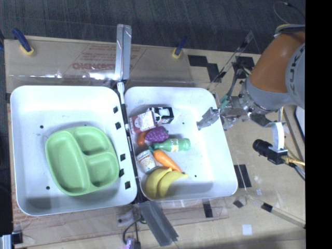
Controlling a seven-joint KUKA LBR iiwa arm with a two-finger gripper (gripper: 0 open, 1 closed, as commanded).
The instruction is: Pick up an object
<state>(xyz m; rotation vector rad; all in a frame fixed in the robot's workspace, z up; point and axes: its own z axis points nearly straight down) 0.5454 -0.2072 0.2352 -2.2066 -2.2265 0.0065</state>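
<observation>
The right bin (pixel 210 162) holds a cluster of toy foods along its left side: yellow bananas (pixel 162 181), an orange carrot (pixel 166 159), a green bottle (pixel 174 145), purple grapes (pixel 156 135), a small can (pixel 146 161), a red-and-white packet (pixel 143 121) and a black-and-white carton (pixel 162 114). My gripper (pixel 208 118) hovers over the bin's upper right part, well to the right of the foods, with nothing between its fingers. The fingers point left and look open.
The left bin (pixel 31 108) holds a green divided plate (pixel 82 160). A metal divider bar (pixel 123 51) stands between the bins at the back. Blue clamps (pixel 23 41) sit on the bench's far edge. The arm's cables (pixel 275 152) hang right of the bins.
</observation>
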